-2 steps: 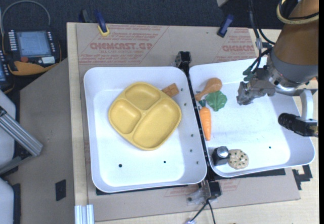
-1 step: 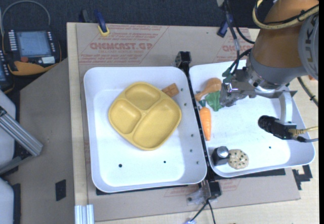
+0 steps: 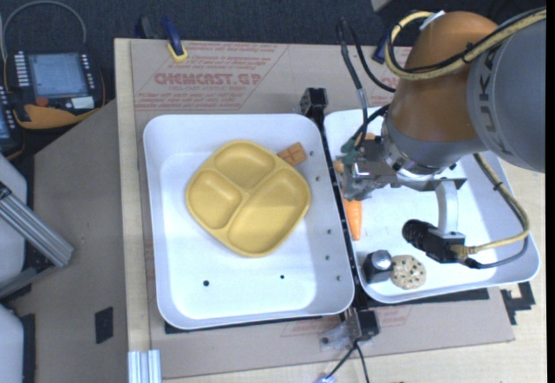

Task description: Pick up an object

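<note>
Dark carpet frames your board-covered tabletop, with a handheld control screen lying off it at the far left. Moving right, the left bin holds a yellow divided plate and a small brown block touching the plate's far right rim. Across the divider, the right bin holds an orange carrot lying along its left wall. The gripper hangs over the carrot's far end, so you are likely at the descent or grasp step on that carrot. You cannot tell from this view whether the gripper is open or closed, or whether it has the carrot. The next move probably calls for a firm closure, then a straight lift. Watch the bin wall just beside the carrot, which leaves little room on that side. Nearer, a small dark round piece touches a cookie, both clear of the carrot.
</note>
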`<action>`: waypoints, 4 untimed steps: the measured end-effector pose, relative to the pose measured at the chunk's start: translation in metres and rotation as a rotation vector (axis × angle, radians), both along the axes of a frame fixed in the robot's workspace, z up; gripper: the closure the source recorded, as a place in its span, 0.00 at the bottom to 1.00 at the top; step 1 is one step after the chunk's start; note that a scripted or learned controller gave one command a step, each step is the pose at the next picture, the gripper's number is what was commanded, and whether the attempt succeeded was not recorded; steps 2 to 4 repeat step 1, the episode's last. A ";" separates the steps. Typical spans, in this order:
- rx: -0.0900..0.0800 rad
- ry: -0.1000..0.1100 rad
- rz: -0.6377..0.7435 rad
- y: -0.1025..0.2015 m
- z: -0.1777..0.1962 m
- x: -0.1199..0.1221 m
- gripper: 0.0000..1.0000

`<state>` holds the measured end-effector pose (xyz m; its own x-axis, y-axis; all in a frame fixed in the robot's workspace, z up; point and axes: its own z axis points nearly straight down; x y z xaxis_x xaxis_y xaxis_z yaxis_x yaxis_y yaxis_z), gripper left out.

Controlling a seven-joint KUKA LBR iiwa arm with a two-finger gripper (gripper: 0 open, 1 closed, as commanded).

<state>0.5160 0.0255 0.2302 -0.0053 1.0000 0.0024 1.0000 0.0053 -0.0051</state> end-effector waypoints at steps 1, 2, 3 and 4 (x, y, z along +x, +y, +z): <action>0.000 -0.002 0.000 0.046 0.005 -0.012 1.00; 0.000 -0.002 0.000 0.046 0.005 -0.012 1.00; 0.000 -0.002 0.000 0.046 0.005 -0.012 1.00; 0.000 -0.002 0.000 0.046 0.005 -0.012 1.00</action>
